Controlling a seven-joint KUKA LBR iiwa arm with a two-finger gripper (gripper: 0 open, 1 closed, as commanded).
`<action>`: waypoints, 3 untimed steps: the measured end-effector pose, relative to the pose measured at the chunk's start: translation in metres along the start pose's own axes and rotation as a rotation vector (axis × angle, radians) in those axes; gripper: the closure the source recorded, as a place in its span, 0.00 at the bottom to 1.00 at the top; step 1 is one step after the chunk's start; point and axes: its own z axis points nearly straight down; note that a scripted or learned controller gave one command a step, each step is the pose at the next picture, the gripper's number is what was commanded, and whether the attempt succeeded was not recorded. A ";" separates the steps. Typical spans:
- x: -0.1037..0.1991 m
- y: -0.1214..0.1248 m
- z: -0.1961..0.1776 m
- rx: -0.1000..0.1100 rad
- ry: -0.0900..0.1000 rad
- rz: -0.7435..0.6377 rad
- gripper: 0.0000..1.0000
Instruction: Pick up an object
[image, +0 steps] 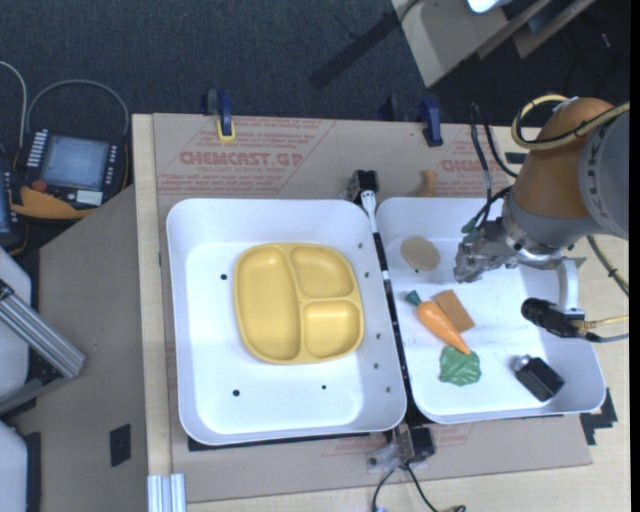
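Note:
The right bin (500, 405) holds a round tan disc (420, 253) near its back left. In front of the disc lie an orange carrot (438, 324), a tan block (456, 309) touching the carrot, and a green leafy piece (460, 367). A small black block (538, 378) lies at the front right. My gripper (470, 262) hangs low over the bin's middle back, just right of the tan disc and behind the tan block. Nothing is visibly held in it.
The left bin (200, 300) bears a yellow divided plate (297, 301) at its middle. A black divider rail (380, 270) runs between the bins. The arm (560, 180) comes in from the right over the right bin's back corner.

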 end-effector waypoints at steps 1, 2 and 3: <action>-0.001 0.005 -0.064 -0.007 -0.002 -0.002 1.00; 0.004 0.004 -0.127 -0.009 -0.002 -0.003 1.00; 0.004 0.006 -0.155 -0.005 -0.002 -0.003 1.00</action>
